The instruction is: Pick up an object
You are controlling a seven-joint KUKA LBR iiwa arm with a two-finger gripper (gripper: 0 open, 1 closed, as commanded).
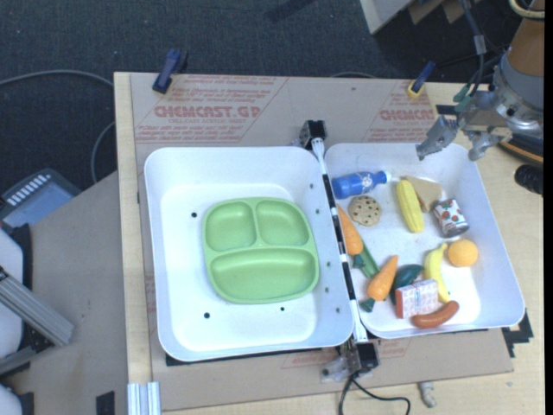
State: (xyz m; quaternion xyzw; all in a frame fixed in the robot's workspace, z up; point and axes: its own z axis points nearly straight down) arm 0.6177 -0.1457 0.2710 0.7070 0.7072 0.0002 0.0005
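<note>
Above the right bin's [492, 232] far rim, the jaws [455, 142] hang spread, empty; yellow corn cob [409, 204] lies below.

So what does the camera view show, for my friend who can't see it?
A robot gripper hangs open over the far edge of the right bin, holding nothing. That bin holds toy food: corn, a cookie, carrots, a blue bottle. The left bin holds a green divided plate.

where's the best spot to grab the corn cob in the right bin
Grip the corn cob across its narrow middle, coming straight down. It lies flat and roughly lengthwise up the bin, with bare floor to its left; the wedge to its right looks close, so that side is tighter.
</note>
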